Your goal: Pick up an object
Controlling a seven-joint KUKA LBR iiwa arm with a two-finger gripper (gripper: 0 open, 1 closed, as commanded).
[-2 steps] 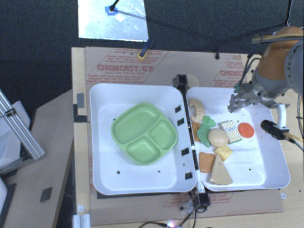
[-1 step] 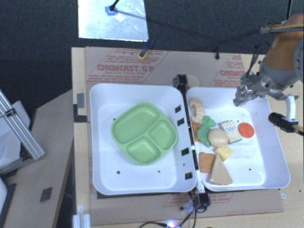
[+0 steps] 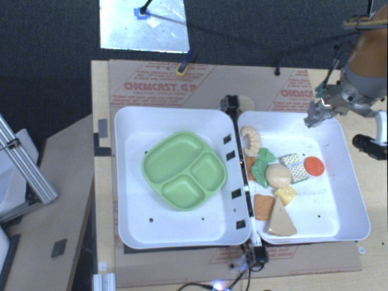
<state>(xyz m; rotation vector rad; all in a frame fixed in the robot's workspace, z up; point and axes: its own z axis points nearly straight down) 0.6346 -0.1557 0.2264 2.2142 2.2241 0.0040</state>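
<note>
— bins first, from the left: what's in the left bin (image 3: 130, 223)?

— green plate (image 3: 183, 170) with three compartments, lying flat near the middle of that bin, nothing on it.

— and past the divider?

— right bin (image 3: 345, 220) holds a cluster of toy food toward its left half. by the divider, a pale ridged shrimp-like piece (image 3: 250, 140) at the top, a green leafy piece (image 3: 262, 165) under it, then an orange-brown biscuit-like piece (image 3: 263, 206) lower down. a beige round piece (image 3: 277, 175) touches the leafy one on its right. below that a small yellow cube (image 3: 286, 194), and a tan wedge (image 3: 280, 220) nearest the bottom rim.

— further right?

— a patterned blue-and-white block (image 3: 295, 166) just beside the round piece, and a red-orange disc (image 3: 313, 165) touching the block's right side.

— where's the gripper?

— gripper (image 3: 315, 115) hangs over the upper right corner of the right bin, well apart from the food, above and right of the disc. nothing shows between its fingers. whether they're spread or closed, i can't tell, it's too small and blurred.

— and the arm?

— arm (image 3: 367, 62) comes in from the right edge, orange band above the grey wrist.
</note>
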